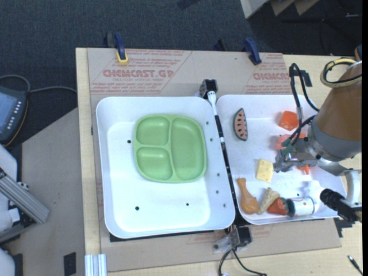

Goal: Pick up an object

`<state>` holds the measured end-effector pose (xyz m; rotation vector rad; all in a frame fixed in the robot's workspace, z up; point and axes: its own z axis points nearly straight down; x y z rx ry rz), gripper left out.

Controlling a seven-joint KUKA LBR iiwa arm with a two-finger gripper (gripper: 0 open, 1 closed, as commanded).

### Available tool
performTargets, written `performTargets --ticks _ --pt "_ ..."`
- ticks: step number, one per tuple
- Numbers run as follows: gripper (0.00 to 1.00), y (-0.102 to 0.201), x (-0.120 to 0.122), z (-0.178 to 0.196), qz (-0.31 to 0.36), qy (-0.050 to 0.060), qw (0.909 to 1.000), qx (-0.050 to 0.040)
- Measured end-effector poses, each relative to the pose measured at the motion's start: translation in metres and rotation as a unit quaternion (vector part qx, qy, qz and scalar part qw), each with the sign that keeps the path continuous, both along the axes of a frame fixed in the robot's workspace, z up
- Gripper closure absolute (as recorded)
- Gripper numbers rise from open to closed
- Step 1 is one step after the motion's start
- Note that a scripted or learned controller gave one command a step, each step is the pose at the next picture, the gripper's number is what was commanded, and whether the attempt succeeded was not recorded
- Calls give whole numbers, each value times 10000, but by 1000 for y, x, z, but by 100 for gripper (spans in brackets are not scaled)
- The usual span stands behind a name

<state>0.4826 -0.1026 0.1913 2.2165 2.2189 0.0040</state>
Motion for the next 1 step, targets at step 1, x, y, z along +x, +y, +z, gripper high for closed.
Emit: performTargets --ticks 1 --pt "100 0 1 36 0 -4 10000 -1"
